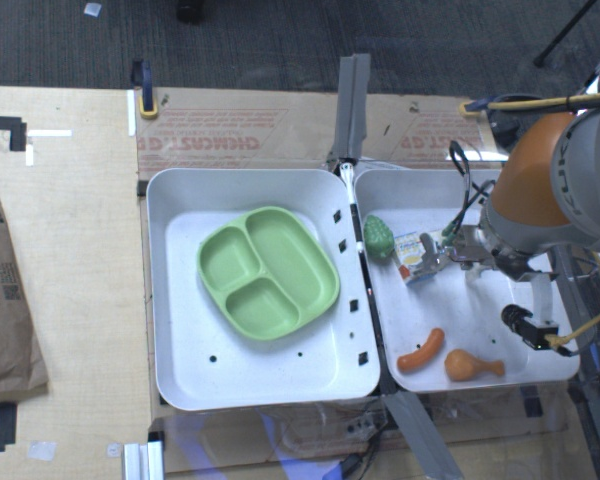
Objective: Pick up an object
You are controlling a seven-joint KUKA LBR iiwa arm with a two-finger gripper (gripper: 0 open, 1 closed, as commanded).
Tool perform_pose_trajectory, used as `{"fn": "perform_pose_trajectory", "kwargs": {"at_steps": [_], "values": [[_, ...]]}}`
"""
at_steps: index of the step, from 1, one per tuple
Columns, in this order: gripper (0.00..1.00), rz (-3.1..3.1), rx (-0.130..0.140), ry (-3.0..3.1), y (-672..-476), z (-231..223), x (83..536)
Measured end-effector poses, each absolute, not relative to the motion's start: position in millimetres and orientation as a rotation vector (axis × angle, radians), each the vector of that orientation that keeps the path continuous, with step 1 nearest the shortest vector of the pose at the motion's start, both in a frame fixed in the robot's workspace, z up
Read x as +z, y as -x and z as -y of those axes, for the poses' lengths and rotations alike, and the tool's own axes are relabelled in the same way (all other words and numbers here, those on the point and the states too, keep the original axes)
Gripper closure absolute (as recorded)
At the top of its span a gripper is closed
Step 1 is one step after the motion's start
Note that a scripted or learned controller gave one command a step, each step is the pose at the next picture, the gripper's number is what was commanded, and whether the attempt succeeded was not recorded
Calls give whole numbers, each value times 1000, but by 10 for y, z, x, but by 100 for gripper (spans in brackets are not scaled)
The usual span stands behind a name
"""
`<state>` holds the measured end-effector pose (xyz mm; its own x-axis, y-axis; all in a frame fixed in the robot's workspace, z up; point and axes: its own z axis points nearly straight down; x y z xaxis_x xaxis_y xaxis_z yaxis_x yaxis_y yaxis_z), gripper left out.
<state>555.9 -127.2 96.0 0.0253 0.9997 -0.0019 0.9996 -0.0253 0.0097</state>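
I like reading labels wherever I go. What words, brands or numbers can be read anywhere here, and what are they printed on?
"CHEMCAZ" or something close, red letters seen upside down on the cardboard sheet behind the bins; the smaller red lines below it are too blurred to read.
"LIKE A ...", partly legible beside a QR code on the brown paper bag; the rest is too small.
The small packet in the right bin carries print, too small to read.

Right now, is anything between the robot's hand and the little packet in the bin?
Nothing visible is in the way. The end effector is right at the packet in the right bin. The green toy sits beside it, toward the divider, not between them.
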Motion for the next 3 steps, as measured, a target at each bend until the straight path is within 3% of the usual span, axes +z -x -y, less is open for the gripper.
{"fn": "perform_pose_trajectory", "kwargs": {"at_steps": [1,2,3], "values": [[0,-2515,-4,-1883,-6143,930,1387],[0,-2548,-3,-1840,-6046,991,906],[100,-2550,-6,-1838,-6046,996,984]]}}
